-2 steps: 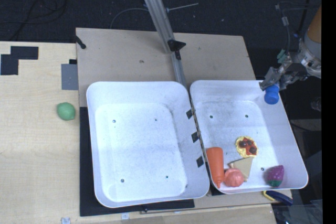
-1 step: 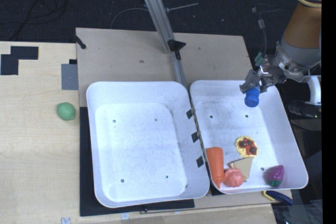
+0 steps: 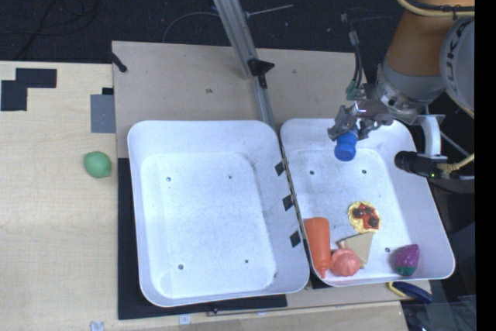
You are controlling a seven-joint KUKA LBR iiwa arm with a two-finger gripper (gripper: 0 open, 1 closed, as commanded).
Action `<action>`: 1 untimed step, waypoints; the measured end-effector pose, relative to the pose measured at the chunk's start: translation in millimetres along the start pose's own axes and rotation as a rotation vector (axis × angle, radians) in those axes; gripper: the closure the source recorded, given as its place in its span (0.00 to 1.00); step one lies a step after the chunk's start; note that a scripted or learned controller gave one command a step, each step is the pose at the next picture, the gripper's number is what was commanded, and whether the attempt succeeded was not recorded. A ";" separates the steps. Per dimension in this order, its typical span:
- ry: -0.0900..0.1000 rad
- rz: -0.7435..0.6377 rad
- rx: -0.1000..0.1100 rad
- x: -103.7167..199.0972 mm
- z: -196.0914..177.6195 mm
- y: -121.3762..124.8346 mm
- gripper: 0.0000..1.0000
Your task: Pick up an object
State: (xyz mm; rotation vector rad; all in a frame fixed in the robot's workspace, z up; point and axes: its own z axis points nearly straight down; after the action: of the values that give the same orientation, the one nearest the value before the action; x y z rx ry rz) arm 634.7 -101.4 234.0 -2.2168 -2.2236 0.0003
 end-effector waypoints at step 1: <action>0.000 -0.001 -0.001 52.0 -5.7 9.8 1.00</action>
State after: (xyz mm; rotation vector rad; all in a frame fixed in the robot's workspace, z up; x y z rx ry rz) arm 644.4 -49.4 239.8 -2.2168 -2.2249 -0.0010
